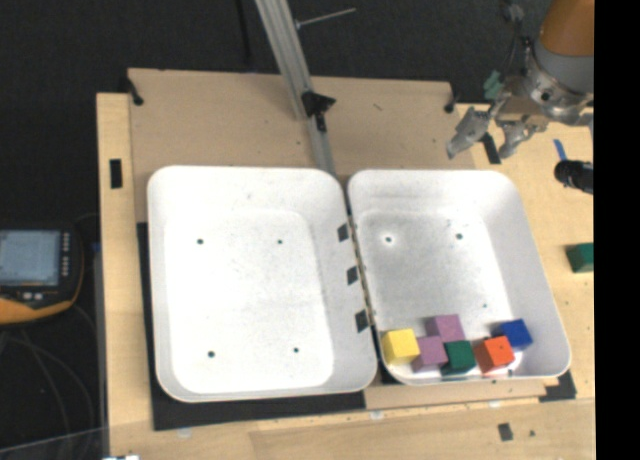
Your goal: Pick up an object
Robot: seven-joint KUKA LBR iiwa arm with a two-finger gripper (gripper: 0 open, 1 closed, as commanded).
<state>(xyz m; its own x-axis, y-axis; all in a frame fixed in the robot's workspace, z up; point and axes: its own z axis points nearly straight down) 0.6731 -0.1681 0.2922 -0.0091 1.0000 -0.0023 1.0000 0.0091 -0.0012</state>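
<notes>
Several small blocks lie along the near edge of the right bin (520,218): a yellow block (401,344), a purple piece (438,340), a green block (459,356), an orange block (494,353) and a blue block (514,333). My gripper (489,138) hangs above the bench just beyond the right bin's far right corner, far from the blocks. Its fingers are spread open with nothing between them.
The left bin (160,278) sits beside the right one, joined at a clipped seam. A slanted metal rail (285,48) runs down to the bins' far junction. A green object (580,257) lies on the bench right of the bins. A handheld pendant (35,268) sits at far left.
</notes>
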